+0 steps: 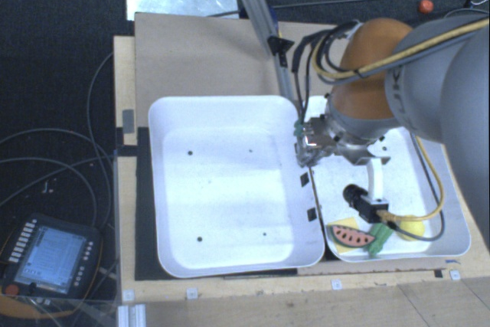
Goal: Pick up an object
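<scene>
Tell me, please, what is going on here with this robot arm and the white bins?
The robot arm is reaching in from the right, with its gripper low over the right bin, close to the wall it shares with the left bin. A watermelon slice toy, a green piece and a yellow piece lie at the near end of the right bin, apart from the gripper. Nothing looks picked up yet.

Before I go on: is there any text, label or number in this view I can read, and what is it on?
Nothing here can be read.
Lines on the teach pendant screen: too blurred to read.
The small white tags on the bench's front edge: too small to read.
The black squares on the rim between the bins: no marks can be made out.
</scene>
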Robot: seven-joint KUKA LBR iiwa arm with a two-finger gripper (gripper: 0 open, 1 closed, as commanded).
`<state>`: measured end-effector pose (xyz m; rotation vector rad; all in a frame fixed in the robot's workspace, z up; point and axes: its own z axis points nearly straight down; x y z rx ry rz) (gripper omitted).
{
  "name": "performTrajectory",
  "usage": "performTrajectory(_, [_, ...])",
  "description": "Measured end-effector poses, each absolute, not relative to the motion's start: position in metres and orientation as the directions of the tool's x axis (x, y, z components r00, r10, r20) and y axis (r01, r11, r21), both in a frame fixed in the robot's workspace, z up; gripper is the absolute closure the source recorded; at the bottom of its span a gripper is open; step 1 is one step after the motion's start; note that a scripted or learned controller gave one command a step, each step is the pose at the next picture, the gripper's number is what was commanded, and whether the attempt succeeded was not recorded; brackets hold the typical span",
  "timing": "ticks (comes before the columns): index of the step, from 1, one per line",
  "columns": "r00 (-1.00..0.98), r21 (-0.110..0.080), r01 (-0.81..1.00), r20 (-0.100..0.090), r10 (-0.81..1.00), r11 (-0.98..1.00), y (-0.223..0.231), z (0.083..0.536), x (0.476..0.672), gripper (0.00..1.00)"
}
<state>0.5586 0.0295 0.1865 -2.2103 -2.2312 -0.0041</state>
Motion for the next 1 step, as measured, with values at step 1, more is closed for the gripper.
performTrajectory(1, [-0.005, 0.000, 1.000, 0.001, 1.000, 0.005, 0.0774, 0.1864, 0.5158, 1.00])
